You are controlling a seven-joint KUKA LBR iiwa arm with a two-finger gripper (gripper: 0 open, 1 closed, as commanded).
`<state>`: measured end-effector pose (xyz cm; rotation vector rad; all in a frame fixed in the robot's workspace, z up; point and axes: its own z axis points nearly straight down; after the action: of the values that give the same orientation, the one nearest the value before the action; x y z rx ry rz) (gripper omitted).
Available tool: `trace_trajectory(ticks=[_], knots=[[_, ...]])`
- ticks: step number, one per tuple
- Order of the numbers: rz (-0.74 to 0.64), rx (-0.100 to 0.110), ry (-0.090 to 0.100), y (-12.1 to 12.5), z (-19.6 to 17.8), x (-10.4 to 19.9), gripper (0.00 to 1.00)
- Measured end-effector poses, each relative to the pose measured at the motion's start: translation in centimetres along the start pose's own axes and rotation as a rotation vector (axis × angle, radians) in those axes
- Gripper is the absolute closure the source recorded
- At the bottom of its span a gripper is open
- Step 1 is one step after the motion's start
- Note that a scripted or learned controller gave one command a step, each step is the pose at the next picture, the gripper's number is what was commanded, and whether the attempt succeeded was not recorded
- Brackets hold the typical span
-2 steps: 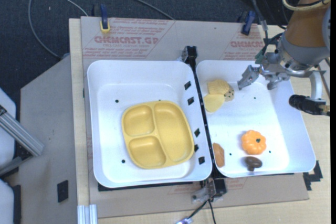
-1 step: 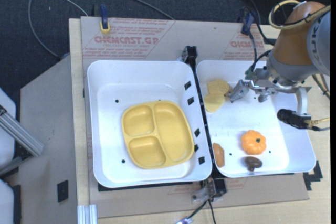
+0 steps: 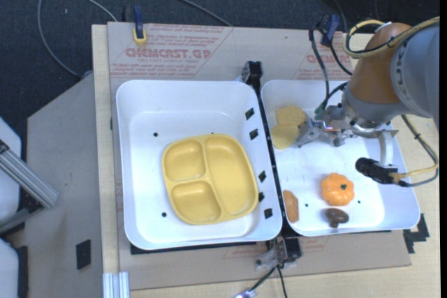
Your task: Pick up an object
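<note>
**Small toy foods wait in the right bin**

The gripper (image 3: 334, 130) hangs low over the right bin (image 3: 398, 216), just beside a pale yellow piece (image 3: 288, 123) by the divider; whether it is open or closed cannot be told. Nearer the front lie an orange toy pumpkin (image 3: 337, 188), a brown lump (image 3: 337, 217) and an orange piece (image 3: 290, 204). All look light, hard and smooth. The pumpkin's round sides could slip, so pinch across its middle. The yellow divided plate (image 3: 208, 178) sits in the left bin (image 3: 133, 150).
</note>
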<state>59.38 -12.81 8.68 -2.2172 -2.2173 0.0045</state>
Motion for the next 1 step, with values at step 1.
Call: trace_trajectory(ticks=[1], knots=[[0.0, -0.006, -0.001, 0.16, -1.45, -0.02, 1.0]])
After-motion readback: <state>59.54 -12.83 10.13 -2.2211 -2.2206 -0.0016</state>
